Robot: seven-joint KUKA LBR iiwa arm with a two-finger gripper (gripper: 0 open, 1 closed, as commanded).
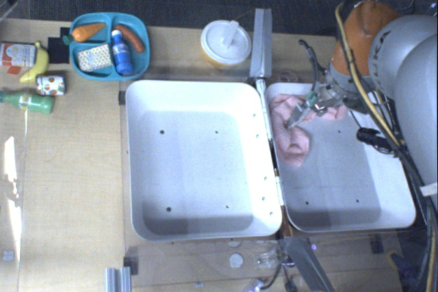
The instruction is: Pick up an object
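Two bins on the bench: left bin (198, 161) and right bin (356, 202), touching along the middle divider. We see one pink cloth (293, 128) crumpled in the right bin's upper-left corner, against the wall by the divider. Arm (404, 58) reaches in from the right, and the gripper (306, 109) sits low over the cloth's upper part, fingertips at or in the folds. We can't tell if the claw is apart or together; it's too small and dark against the fabric. Cloth looks to be lying on the bin floor.

Outside the bins, up top: white lidded cup (226, 43) near the divider, blue tray (109, 46) with toy food, and a banana (35, 63), can (50, 85) and green bottle (27, 102) at far left.
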